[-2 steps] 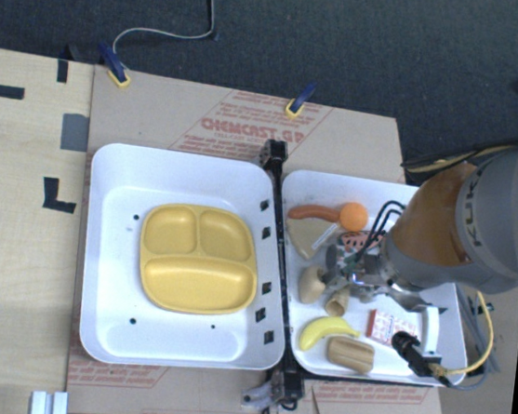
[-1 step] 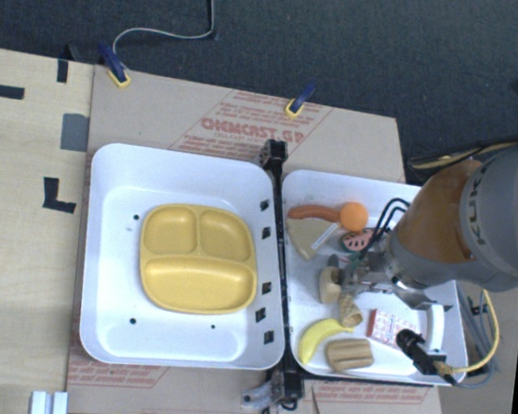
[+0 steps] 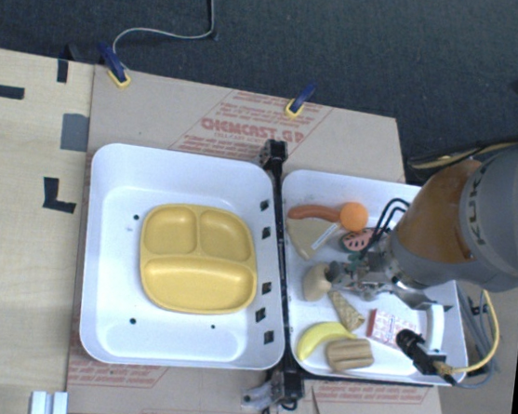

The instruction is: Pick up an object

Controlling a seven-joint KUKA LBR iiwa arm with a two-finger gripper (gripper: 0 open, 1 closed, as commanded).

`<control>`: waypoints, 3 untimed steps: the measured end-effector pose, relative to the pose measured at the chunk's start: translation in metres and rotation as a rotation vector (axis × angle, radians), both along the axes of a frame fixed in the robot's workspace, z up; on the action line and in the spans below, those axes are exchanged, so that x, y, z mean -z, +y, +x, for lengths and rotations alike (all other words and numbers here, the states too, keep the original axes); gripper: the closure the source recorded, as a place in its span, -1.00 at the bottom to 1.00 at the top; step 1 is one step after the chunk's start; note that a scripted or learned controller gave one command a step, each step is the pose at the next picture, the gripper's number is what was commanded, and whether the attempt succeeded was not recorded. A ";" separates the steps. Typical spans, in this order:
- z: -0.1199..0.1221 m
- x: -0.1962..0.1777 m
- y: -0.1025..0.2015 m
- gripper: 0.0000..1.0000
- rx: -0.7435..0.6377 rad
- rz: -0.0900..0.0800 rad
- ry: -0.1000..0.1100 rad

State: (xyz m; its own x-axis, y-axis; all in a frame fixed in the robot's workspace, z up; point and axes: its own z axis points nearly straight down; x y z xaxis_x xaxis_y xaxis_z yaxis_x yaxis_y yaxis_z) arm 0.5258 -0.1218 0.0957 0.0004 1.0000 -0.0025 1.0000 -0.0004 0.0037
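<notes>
Grey arm's gripper is down among food items at the right bin centre; jaws' state cannot be told. Approach step judged; next needs closure on 1 item

"CHEMCAST GP" on cardboard sheet

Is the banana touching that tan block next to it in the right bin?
Touching. The camera view shows the banana curving right up against the tan block, their edges meeting with no white bin floor between them.
</notes>
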 end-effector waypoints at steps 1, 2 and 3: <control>0.043 0.009 0.022 -1.00 -0.002 0.002 0.001; 0.043 -0.001 0.022 1.00 -0.002 0.003 0.001; 0.043 -0.001 0.022 -1.00 -0.002 0.003 0.001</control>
